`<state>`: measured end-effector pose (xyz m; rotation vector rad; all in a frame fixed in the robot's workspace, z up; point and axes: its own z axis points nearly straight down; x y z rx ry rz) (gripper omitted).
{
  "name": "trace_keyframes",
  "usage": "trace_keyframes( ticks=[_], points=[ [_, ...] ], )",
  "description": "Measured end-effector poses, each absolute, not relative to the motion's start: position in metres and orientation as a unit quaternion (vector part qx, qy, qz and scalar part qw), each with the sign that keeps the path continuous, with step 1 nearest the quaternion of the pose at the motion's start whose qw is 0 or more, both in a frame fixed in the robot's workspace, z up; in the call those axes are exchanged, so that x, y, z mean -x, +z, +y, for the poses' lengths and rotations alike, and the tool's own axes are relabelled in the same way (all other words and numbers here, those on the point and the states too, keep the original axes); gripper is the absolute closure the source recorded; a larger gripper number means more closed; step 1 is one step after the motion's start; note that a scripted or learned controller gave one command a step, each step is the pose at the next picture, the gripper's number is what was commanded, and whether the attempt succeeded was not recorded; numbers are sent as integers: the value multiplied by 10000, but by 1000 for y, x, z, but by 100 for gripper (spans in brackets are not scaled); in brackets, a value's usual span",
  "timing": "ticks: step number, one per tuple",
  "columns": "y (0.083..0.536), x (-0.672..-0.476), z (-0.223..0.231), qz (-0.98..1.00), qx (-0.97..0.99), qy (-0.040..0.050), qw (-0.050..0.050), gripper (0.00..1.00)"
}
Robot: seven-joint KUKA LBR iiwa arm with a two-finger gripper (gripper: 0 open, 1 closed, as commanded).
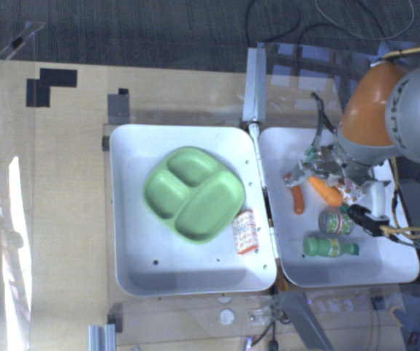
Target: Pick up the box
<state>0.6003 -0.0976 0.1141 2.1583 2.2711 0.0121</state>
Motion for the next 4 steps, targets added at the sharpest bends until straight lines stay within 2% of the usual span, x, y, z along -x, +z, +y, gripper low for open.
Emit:
trace_keyframes(
  ticks=[1,2,3,4],
  points=[
    [89,-591,-87,7193,-6947,41,37,0],
    [101,-593,-86,7197,-6942,67,54,100],
    [186,-552,-70,7084,-7059,26,26,100],
    [182,-554,-86,7074,-7068,21,20,100]
  ],
)
